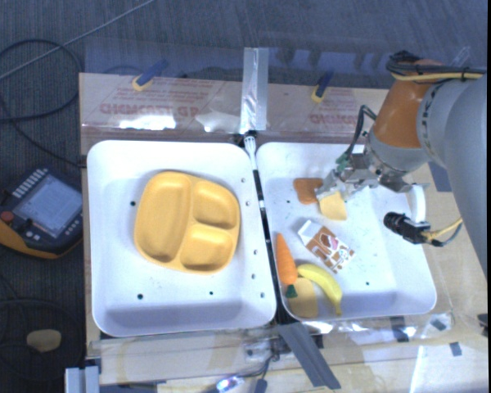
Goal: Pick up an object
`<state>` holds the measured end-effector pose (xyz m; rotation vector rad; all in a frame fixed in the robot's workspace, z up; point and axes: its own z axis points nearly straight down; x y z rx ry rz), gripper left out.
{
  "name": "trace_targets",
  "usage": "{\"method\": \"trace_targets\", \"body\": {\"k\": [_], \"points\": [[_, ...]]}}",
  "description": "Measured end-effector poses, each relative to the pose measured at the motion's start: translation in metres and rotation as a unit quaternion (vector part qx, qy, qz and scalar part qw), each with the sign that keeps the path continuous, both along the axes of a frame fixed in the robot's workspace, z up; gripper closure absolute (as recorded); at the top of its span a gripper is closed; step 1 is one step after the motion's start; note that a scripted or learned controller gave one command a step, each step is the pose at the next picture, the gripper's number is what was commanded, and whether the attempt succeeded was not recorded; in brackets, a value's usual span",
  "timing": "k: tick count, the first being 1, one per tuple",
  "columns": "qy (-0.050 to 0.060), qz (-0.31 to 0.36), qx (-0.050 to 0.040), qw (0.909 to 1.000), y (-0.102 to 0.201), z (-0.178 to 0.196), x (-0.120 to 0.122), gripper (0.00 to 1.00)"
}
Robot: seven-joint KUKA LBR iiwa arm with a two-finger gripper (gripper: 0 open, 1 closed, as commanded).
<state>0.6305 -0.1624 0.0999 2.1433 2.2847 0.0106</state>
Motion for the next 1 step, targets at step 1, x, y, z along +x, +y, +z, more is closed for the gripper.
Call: {"method": "trace_targets", "body": {"k": [1], "points": [[0.006, -0.023, 0.0002, 0.9997, 0.0393, 0.0317, 0.0316, 1.00]]}}
